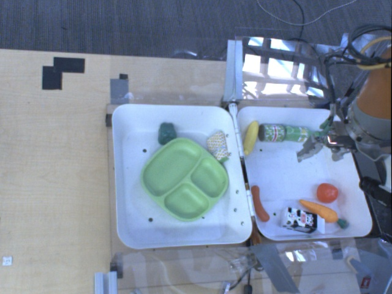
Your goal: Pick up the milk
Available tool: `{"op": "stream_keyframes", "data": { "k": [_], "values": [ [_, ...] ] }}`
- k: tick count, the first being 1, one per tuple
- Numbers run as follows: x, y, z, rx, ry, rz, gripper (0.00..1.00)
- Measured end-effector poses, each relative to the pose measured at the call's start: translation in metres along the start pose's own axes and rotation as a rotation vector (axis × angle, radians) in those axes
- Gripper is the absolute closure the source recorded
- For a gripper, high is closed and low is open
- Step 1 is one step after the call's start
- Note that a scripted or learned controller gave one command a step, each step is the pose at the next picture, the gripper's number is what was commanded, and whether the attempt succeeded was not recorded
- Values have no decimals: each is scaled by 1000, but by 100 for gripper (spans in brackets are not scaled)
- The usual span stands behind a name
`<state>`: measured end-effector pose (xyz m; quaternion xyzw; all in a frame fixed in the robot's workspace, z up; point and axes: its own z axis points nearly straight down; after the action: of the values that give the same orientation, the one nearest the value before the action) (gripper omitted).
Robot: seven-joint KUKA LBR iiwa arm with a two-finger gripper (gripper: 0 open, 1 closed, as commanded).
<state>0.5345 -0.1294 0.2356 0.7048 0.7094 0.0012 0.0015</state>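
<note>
Lower right of the frame, nearest the camera: the milk [301, 220], a small carton lying on its side on the floor of the right bin [275, 182], close to that bin's lower rim. Its visible face is white with black cow-like patches, and one end carries a pale bluish-white panel. Nothing touches it from above.

Just beside the carton, to its upper right, lies a carrot [320, 211], orange with a dark green tip pointing toward the lower right corner. Left of the carton, along the bin's left wall, lies a red-brown sausage [260, 203]. Above the carrot sits a red tomato [327, 192].

Lower centre-left: the left bin [125, 164] holds a light green divided plate [185, 179] with three compartments. At the plate's upper edge are a dark green block [166, 133] and, to the right, a pale speckled sponge-like piece [217, 144].

Upper part of the right bin: a yellow banana [250, 137] stands along the left wall, and a green bottle [283, 133] with a white label lies on its side beside it.

Right edge, farther back: the gripper [322, 149] hangs over the upper right of the right bin, well apart from the milk. Its two fingers are spread, with nothing between them. The orange band [373, 100] of the arm shows above it.
</note>
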Motion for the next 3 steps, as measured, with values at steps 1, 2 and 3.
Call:
{"op": "stream_keyframes", "data": {
  "k": [1, 2, 3],
  "values": [
    [22, -47, 114, 1, 1, -267, 0],
    [24, -44, 145, -8, -2, -474, 0],
    [21, -42, 145, -14, -5, -672, 0]
  ]
}}
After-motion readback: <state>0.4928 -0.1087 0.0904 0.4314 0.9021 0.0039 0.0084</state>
